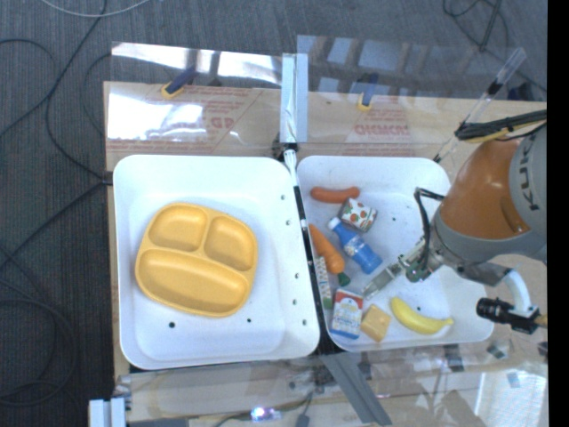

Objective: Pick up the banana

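The yellow banana [420, 318] lies flat near the front right corner of the right bin [400, 172], its curve opening upward. My gripper [380, 282] reaches in from the right, low over the bin floor, just above and to the left of the banana. It points toward the blue bottle [356, 246]. Nothing shows as held in the gripper. The arm's orange band [484, 194] hangs over the bin's right side.
The right bin also holds a sausage [335, 193], a small printed carton [357, 213], a carrot [326, 249], a milk carton [347, 314] and a yellow block [375, 322] right next to the banana. A yellow divided plate [197, 258] sits in the left bin [133, 185].
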{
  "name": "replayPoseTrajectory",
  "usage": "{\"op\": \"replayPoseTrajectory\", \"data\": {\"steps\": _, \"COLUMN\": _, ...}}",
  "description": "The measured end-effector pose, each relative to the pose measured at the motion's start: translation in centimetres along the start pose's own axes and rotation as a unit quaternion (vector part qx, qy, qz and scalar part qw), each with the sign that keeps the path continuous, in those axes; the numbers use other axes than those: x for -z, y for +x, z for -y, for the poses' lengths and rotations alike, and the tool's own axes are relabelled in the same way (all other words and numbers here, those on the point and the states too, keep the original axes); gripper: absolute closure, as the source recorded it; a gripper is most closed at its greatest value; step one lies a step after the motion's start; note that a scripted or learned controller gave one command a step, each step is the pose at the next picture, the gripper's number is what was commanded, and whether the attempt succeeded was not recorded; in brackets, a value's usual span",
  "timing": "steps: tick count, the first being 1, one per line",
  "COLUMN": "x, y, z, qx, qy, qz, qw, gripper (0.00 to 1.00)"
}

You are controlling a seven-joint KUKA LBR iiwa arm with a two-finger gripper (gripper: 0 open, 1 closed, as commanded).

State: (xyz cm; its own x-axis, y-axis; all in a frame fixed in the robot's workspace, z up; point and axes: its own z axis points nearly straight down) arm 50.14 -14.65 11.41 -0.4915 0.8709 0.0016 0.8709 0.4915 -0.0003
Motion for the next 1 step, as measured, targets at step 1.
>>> {"op": "replayPoseTrajectory", "data": {"steps": 1, "x": -2.03, "y": -1.84, "z": 2.16, "qx": -0.152, "qy": -0.01, "qz": 0.003, "qw": 0.9883, "gripper": 0.0}}
